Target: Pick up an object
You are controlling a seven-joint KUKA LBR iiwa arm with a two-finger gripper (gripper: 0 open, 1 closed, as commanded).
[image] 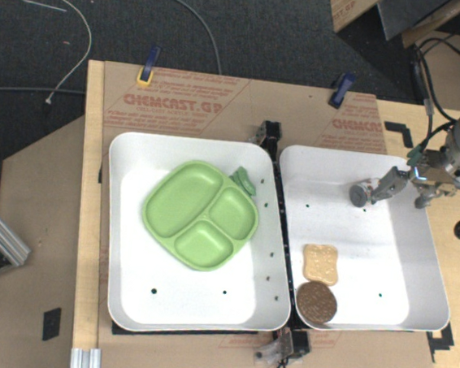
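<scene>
In the right bin (418, 264) a tan slice of toast (320, 263) lies near the front left, and a round brown cookie (316, 302) touches its near edge. My gripper (394, 195) hovers over the back of this bin, up and to the right of both. Its fingers are spread open with nothing between them; one fingertip (363, 193) points left. The left bin (121, 290) holds a green divided plate (200, 214), and a small dark green object (245, 181) rests at the plate's upper right rim.
The two bins meet along a black divider (279, 225). The arm comes in over the right bin's far right corner. Cardboard (246, 107) lines the bench around the bins, with clamps at its back edge.
</scene>
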